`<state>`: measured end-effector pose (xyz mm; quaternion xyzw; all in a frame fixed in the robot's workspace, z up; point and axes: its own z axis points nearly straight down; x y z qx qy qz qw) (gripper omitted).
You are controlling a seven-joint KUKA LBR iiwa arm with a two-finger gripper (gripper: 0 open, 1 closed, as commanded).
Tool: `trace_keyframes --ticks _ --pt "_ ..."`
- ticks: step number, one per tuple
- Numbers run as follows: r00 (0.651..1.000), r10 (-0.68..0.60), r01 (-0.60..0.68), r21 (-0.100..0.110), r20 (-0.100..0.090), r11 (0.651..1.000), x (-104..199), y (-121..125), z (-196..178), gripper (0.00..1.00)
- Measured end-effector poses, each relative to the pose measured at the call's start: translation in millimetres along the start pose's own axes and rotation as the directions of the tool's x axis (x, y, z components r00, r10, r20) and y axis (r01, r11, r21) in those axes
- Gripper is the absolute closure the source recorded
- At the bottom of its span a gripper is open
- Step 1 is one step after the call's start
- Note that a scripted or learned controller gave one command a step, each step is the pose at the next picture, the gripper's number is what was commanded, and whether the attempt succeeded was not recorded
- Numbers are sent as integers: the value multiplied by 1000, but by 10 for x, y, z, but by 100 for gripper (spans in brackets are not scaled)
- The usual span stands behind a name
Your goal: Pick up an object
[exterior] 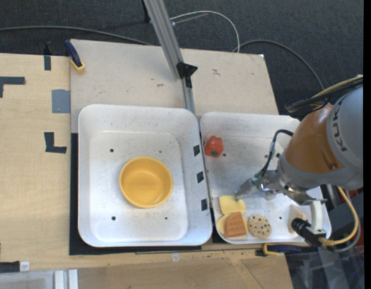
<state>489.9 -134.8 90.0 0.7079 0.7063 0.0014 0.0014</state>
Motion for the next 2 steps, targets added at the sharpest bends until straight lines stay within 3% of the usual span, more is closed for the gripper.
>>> trace_keyframes --ticks 1,2 --pt "1000 -4 4 2 0 1000 6 -4 -101 100" --pt "1000 -4 4 0 1 1000 -44 57 -701 100"
